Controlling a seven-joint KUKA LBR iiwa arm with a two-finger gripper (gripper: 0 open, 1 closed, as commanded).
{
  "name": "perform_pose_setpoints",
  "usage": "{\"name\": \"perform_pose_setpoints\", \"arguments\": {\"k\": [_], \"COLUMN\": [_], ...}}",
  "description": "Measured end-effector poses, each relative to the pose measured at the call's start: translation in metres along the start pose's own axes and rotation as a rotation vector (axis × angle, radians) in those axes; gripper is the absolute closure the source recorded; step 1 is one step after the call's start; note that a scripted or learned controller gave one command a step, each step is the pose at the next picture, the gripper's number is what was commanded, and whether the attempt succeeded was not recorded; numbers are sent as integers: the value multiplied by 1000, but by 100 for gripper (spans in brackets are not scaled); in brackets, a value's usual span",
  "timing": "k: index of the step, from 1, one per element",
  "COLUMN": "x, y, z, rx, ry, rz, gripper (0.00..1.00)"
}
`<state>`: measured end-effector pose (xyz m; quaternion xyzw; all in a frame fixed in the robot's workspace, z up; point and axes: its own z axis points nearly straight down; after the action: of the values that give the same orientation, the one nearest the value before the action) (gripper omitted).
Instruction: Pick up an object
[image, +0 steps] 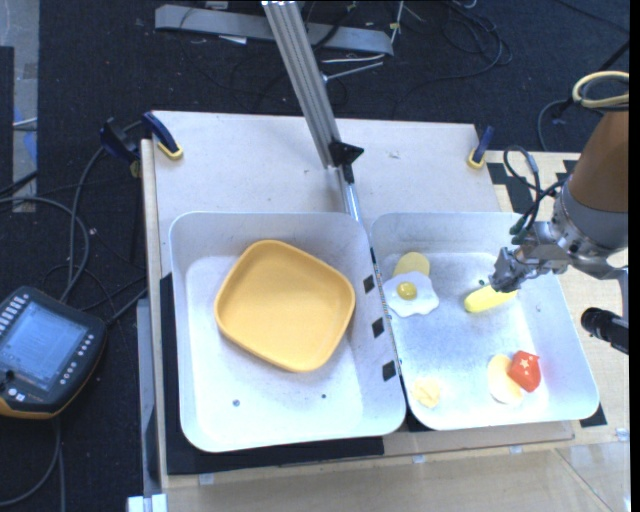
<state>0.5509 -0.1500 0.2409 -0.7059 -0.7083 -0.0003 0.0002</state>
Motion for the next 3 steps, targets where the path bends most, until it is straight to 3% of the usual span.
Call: {"name": "perform_pose_setpoints", "arguments": {"k": [3], "x": [149], "y": [-27], "z": [9], "rx": [1], "ry": [0], "rz": [-1], "gripper": [100]}}
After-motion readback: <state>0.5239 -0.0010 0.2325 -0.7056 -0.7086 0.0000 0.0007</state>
